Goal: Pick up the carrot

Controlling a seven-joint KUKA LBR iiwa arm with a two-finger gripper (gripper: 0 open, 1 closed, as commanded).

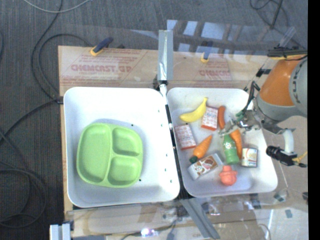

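Note:
The carrot [202, 147] is orange with a green top and lies slanted in the middle of the right bin [260, 184]. A second slim orange piece [237, 143] rests beside a green bottle [230, 150]. My gripper [238, 122] hangs low over the bin's right half, just above that bottle and the orange piece. It is up and to the right of the carrot and apart from it. Nothing shows between its fingertips.
A banana [194, 112], a snack packet [210, 118], an orange sausage [221, 117], a red-white box [184, 136], a carton [205, 166], a small box [249, 157] and a red-orange toy [228, 175] crowd the right bin. A green divided plate [110, 154] sits in the left bin [90, 104].

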